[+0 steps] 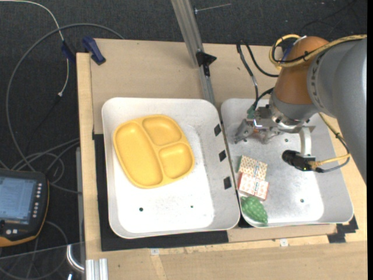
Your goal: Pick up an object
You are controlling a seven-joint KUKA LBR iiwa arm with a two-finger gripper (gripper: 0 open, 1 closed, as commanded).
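Green netted pouch (254, 210) lies at the right bin's (326, 212) front edge, touching two patterned packets (253, 178). Likely light, soft: grasp mid-body. Gripper (256, 128) hovers beyond; jaw state indeterminate.

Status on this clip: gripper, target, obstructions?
Gripper low over right white bin, nothing visibly held. Patterned cardboard boxes and green knobbly object untouched at bin's near-left. Nothing blocking.
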